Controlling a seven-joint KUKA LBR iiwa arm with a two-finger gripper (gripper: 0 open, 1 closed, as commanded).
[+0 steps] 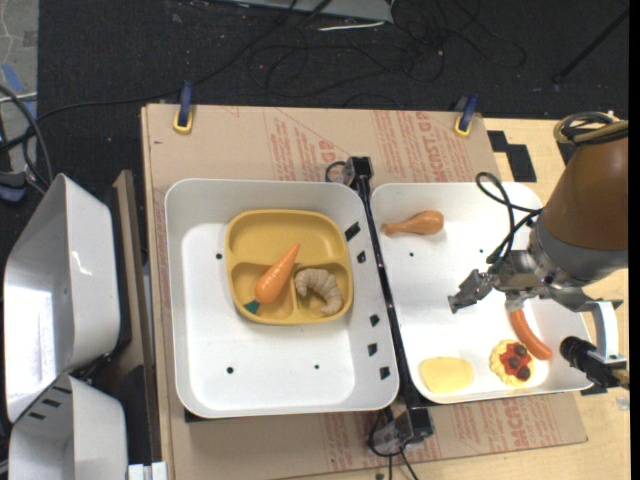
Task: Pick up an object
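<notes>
My gripper [468, 294] hangs over the bare middle of the right bin [420, 268], pointing left, with the arm coming in from the right. A tan chicken drumstick [415, 225] lies at the bin's far side, above the gripper. A red-orange sausage [529, 333] lies just right of the gripper, partly under the wrist. A small tart with red berries [514, 361] and a pale yellow disc [446, 373] lie along the near wall. The gripper touches none of these.
The left bin [200, 348] holds a yellow divided plate [245, 233] with an orange carrot [277, 274] and a pale shrimp [320, 288] in it. A black divider [378, 268] runs between the bins. Cables trail from the wrist.
</notes>
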